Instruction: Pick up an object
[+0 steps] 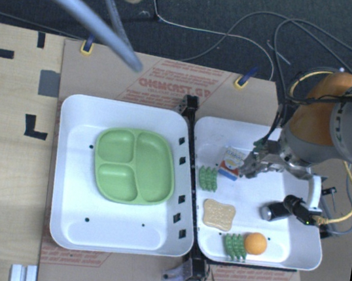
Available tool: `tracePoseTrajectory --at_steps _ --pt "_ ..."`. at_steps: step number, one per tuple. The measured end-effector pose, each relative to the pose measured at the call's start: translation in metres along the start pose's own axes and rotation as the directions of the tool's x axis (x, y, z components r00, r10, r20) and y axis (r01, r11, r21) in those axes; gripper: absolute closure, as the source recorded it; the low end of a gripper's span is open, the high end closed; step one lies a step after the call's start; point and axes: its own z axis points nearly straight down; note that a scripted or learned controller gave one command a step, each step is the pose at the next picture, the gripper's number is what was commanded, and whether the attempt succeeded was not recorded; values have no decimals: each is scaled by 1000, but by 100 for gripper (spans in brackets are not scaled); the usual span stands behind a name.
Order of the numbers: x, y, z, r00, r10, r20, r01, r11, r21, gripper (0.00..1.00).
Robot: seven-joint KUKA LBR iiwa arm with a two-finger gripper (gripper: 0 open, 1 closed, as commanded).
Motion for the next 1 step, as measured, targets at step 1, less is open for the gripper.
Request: tracePoseTrajectory --at_steps 1 --pt "6 10 -56 1000 -1 1 1 1000 -2 100"
